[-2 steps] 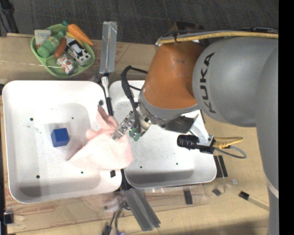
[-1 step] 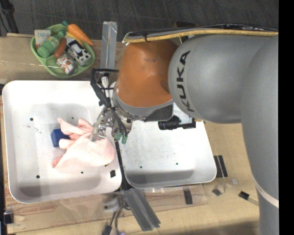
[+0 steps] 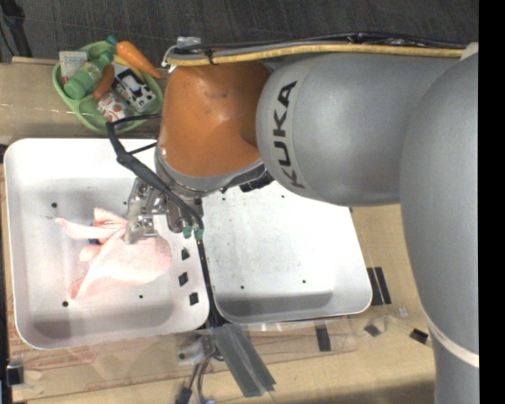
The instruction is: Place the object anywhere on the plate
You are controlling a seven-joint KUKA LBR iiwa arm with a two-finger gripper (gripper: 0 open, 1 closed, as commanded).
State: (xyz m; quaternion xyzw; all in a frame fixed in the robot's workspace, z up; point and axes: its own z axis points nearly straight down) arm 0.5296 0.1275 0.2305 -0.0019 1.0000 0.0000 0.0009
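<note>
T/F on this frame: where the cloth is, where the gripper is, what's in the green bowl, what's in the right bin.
1. The pink cloth lies in the left bin. True.
2. The gripper is over the right bin. False: it is over the left bin, at the cloth's upper edge.
3. The green bowl sits inside the left bin. False: it sits outside, beyond the bin's far rim.
4. The bowl holds several small things, one of them orange. True.
5. The cloth is blue. False: it is pink.
</note>
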